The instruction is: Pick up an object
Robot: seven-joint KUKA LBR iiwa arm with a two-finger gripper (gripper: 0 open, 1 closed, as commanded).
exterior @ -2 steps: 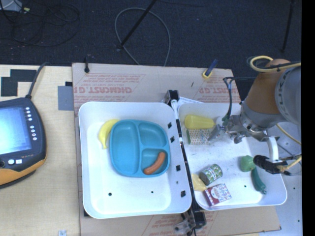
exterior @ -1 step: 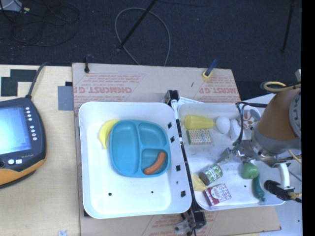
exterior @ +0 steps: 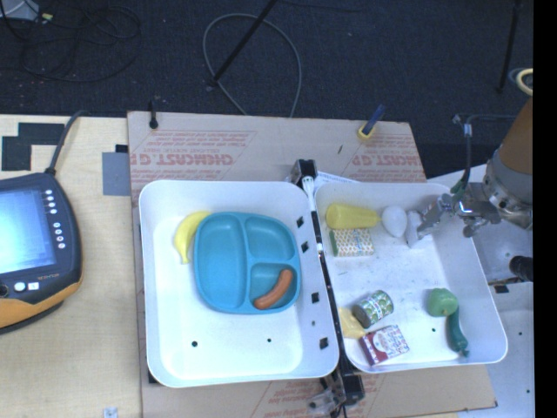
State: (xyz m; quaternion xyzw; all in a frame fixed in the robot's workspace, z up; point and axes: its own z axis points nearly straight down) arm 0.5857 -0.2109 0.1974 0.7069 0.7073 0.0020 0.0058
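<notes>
The arm comes in from 3 o'clock, and its gripper is over the right bin, near the bin's 1 o'clock corner. The metal fingers look slightly apart with nothing between them, but the view is small here and I am not fully sure. Just beside the gripper, at its 9 o'clock side, lies a white ball; if they touch, I cannot tell.

Further to 9 o'clock in the same bin is a yellow wedge, and a sponge lies touching it at 6 o'clock. Near the bin's 6 o'clock edge there is a green can lying on its side, and a red packet just below it. A green apple and a dark green pepper are at 5 o'clock.

In the left bin a blue plate has a sausage in its 5 o'clock compartment. A banana lies at the plate's 9 o'clock rim, partly under it.
</notes>
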